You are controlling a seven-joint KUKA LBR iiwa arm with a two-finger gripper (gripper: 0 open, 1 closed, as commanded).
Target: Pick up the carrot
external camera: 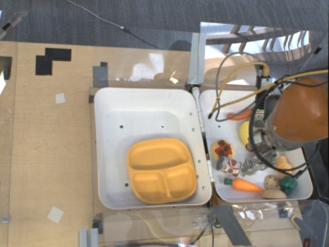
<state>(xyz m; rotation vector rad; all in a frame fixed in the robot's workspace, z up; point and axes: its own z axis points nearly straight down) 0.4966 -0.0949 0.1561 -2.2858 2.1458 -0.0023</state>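
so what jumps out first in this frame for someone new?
The yellow divided plate lying in the left bin stands out most. Next comes the arm's orange band, looming over the right bin with looped cables. Below it, small toys crowd that bin's near end, among them the carrot lying close to the front wall, with the gripper just above it.

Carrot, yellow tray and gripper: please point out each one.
carrot (246,186), camera view, middle of its orange body.
yellow tray (162,169), camera view, the ridge between its compartments.
gripper (253,164), camera view, its metal tip.
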